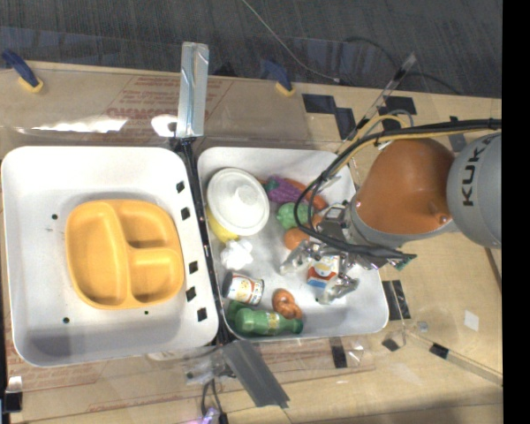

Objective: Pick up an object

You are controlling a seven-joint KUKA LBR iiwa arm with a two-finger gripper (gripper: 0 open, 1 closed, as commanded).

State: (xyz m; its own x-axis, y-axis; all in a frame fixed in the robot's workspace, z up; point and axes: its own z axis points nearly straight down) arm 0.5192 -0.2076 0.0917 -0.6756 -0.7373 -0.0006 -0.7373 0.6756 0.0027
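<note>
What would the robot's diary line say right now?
arm: over right bin | gripper: low among toys | grasp: unclear | yellow tray: left bin

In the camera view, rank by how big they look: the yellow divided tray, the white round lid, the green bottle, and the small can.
1. yellow divided tray
2. white round lid
3. green bottle
4. small can

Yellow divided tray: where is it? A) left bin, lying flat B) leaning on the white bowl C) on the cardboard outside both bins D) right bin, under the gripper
A: the yellow divided tray lies flat on the floor of the left bin, while the white bowl and the gripper are over in the right bin.
</note>
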